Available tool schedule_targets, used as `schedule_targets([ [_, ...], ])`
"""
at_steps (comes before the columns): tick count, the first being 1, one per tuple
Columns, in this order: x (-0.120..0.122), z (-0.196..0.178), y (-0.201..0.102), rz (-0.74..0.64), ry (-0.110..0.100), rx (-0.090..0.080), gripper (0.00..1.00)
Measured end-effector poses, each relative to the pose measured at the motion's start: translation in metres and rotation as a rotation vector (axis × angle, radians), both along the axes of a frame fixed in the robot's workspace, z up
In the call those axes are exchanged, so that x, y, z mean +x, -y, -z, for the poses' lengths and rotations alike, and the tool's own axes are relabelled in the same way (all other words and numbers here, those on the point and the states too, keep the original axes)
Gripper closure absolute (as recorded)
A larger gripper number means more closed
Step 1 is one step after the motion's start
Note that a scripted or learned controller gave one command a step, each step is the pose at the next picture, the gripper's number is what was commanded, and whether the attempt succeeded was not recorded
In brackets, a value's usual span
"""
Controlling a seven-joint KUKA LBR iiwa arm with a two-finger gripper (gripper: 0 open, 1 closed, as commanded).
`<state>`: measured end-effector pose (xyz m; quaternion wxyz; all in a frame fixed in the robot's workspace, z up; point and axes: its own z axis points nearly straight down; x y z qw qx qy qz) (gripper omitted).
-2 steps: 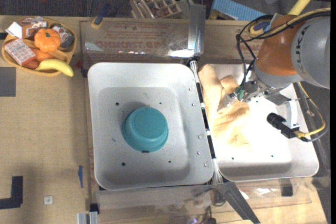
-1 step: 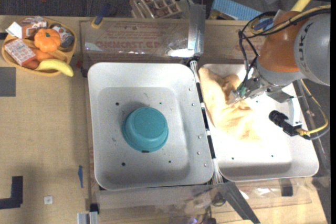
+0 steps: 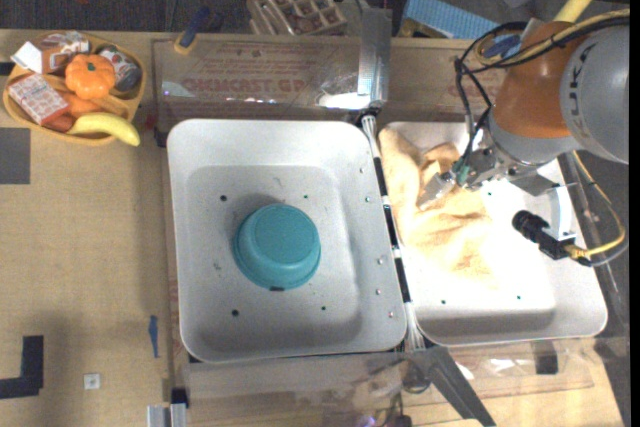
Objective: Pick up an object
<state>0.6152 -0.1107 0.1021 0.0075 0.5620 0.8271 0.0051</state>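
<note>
Behind the bench point(image 3: 80, 245), a dark floor is seen, strewn with boxes, cables and a blue pad. On the bench itself, two shallow white bins are set side by side, touching along their inner rims.

Of the two, the left bin point(image 3: 200, 155) is occupied by a single teal bowl point(image 3: 278, 246), which is turned upside down near the bin's middle and is left untouched. The right bin point(image 3: 560, 305) is reached into by the grey arm point(image 3: 590, 95) from the right, its orange band point(image 3: 535, 100) being held above the bin's far edge. A crumpled cream cloth point(image 3: 445, 220) is spread over the near-left part of that bin, against the wall shared with the other bin.

At the bench's far left corner, a yellow dish point(image 3: 20, 105) of toy food is kept well apart from the work.

The gripper point(image 3: 440, 187) is lowered onto the upper folds of the cloth, where contact appears to be made. Whether the jaws are apart or together cannot be told, since they are blurred against the pale fabric.

As to progress, the approach is judged complete: the tool is placed at an object. A grasp is not shown, and nothing is seen lifted clear of the bin floor. Closing firmly on the cloth and raising it are judged to be left.
</note>
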Motion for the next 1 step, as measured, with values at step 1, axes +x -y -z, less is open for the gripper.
schedule_targets([
  [1, 0.0427, 0.0115, -0.0013, -0.092, -0.009, -0.003, 0.00],
])
